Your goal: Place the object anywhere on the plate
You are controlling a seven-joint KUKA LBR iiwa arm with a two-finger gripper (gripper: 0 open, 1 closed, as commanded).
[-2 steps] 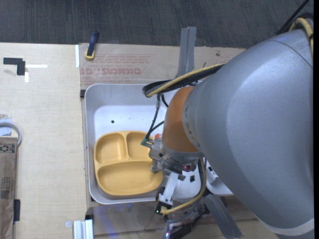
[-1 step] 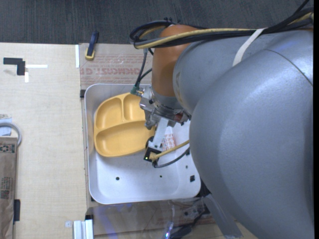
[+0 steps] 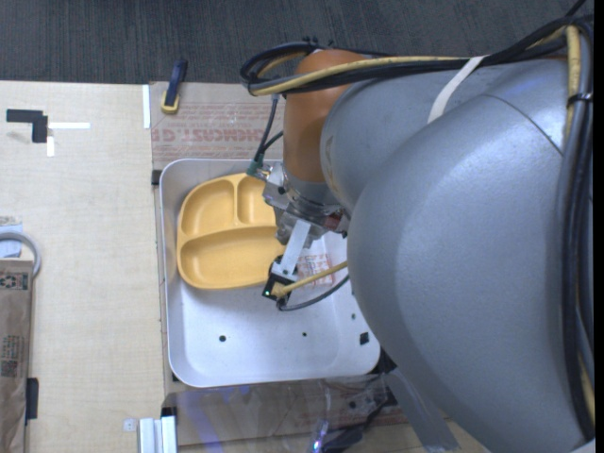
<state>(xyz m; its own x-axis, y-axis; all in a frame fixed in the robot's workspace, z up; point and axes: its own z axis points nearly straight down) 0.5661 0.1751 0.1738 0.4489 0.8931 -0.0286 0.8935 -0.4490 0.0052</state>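
A yellow divided plate (image 3: pixel 222 239) lies in the upper left part of the white bin (image 3: pixel 189 347). My gripper (image 3: pixel 288 210) hangs over the plate's right edge, at the end of the orange-banded wrist, and the big grey arm covers the bin's right side. Just right of the plate, a pale thing with reddish print (image 3: pixel 326 251) shows under the wrist, mostly hidden. I cannot make out anything lying on the plate's visible compartments.
A cardboard strip with red lettering (image 3: pixel 212 125) borders the bin's far edge, with a yellow-and-black clamp (image 3: pixel 173 88) beside it. The wooden bench (image 3: pixel 75 253) stretches left, with a brown box (image 3: pixel 14 328) at its left edge.
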